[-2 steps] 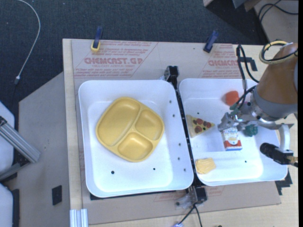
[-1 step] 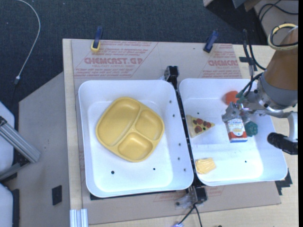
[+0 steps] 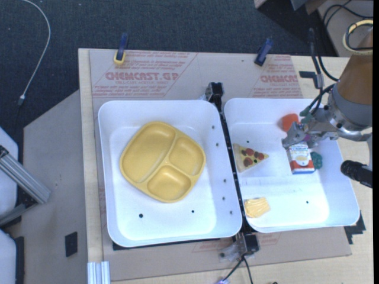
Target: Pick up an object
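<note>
Overhead, the grey arm (image 3: 354, 87) with its orange band reaches across the right-hand white bin (image 3: 331, 215), its gripper (image 3: 301, 136) poised right at the top of a small white carton (image 3: 302, 160) with a red base. Whether that gripper is released, clenched or already grasping the carton cannot be told from this slanted camera view.

The carton stands upright directly beneath the gripper, which makes it the likeliest target of the pick; an upright box offers flat sides that two fingers could close on. Just beyond the gripper lies an orange object (image 3: 289, 121), partly hidden by the wrist, and just beside the carton, on the arm's side, sits a small teal item (image 3: 317, 160). Both crowd the carton closely, and either could be nudged or caught in a descent.

Farther out from the gripper, toward the divider between the bins, a toy pizza slice (image 3: 249, 157) lies flat, and nearer the front rim rests a pale yellow piece (image 3: 256, 206). Both sit well apart from the gripper and appear to play no part in this attempt.

Beyond the divider, the left bin (image 3: 118, 218) holds a yellow compartment plate (image 3: 163, 168), lying flat and well away from the arm. The loose objects gathered in the right bin suggest it serves as the source, with the carton not yet lifted off its floor.
</note>
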Motion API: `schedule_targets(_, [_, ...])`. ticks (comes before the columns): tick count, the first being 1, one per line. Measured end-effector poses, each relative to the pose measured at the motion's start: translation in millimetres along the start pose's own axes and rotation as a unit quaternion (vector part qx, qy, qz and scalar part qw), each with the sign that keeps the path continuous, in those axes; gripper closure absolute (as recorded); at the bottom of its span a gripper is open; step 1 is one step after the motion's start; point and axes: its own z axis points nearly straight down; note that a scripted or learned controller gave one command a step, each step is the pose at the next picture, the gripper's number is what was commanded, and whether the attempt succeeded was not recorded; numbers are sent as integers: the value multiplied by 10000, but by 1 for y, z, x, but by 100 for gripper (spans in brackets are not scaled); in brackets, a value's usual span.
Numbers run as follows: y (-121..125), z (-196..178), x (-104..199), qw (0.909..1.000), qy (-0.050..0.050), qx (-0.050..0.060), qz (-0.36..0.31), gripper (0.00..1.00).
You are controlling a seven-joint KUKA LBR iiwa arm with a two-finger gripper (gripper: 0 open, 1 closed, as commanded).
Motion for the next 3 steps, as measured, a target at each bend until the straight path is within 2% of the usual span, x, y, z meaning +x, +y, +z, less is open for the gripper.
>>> schedule_targets(1, [12, 13, 52, 10000, 21, 36, -23, 100])
schedule_targets(3, [42, 8, 162, 10000, 17, 10, -27, 100])
